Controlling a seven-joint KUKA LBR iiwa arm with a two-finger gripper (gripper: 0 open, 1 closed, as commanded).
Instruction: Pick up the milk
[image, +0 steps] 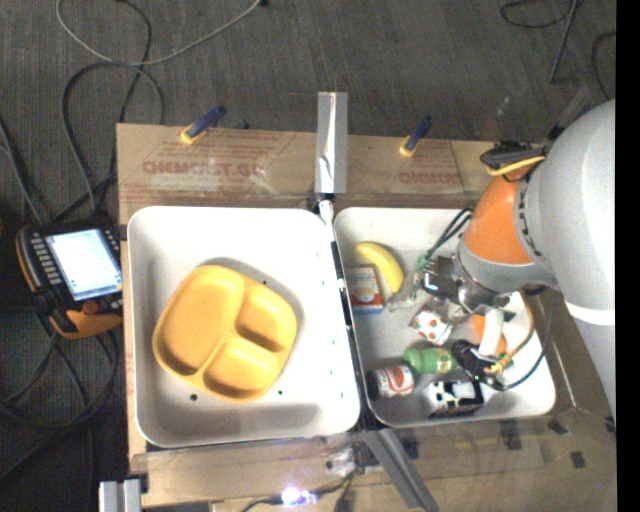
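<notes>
A yellow divided tray (226, 333) lies in the left bin (140, 300), while the right bin (540, 400) holds a banana (382, 264), a green bottle (430, 359), a red-and-white can (391, 381), and a small carton (364, 290) beside the banana; a handheld screen (72, 268) sits left of the worktop (230, 165).

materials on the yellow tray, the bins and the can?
Yellow tray: likely moulded plastic, smooth semi-matte, soft rounded compartments. White bins, left and right: probably thin formed plastic, satin, rounded rims. Can: seems metal with a printed red and white label, though small.
</notes>
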